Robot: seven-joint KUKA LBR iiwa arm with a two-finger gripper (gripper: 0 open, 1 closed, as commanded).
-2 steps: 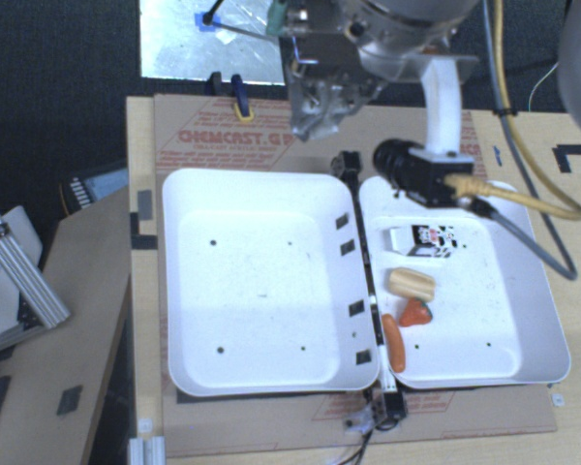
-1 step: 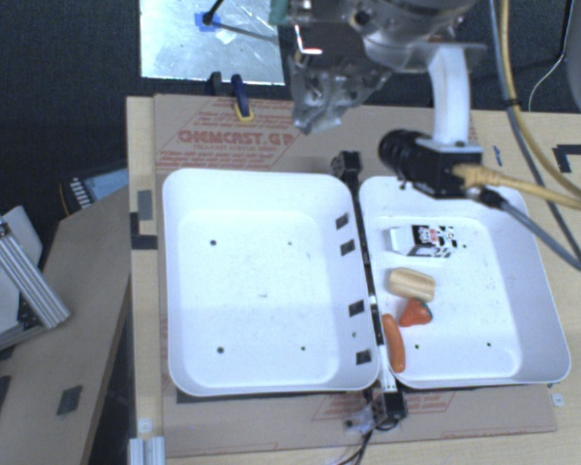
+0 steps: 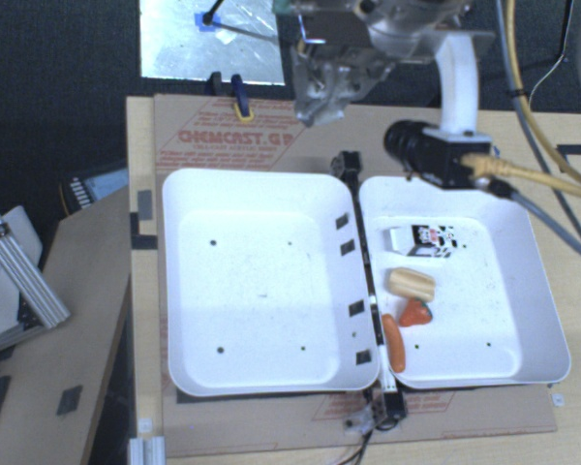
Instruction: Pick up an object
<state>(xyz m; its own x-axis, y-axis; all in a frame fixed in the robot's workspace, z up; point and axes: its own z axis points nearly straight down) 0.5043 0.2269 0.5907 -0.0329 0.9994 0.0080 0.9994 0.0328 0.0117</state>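
The bench (image 3: 97, 260) carries a brown sheet of cardboard (image 3: 228, 136) printed with red lettering, and on that sheet sit two shallow white bins side by side. Taking the dark hinge strip (image 3: 360, 289) between them as the landmark: the left bin (image 3: 252, 356) lies just left of it, and the right bin (image 3: 523, 289) lies just right of it.

The arm (image 3: 407, 8) hangs above the far end of that strip, over the cardboard and beyond both bins. Its gripper (image 3: 320, 100) sits up there, blurred, well apart from everything in the right bin. Whether it is open or closed cannot be told, and nothing can be made out in its grasp.

All the loose things lie in the right bin, close to the strip. A white card with black and red print (image 3: 424, 239) lies flat, farthest from the near edge. Nearer along the strip is a tan roll-shaped piece (image 3: 411, 283). Just beside it is a small red-orange lump (image 3: 415, 313). A slim orange carrot-like piece (image 3: 394, 344) lies right against the strip, running along it.
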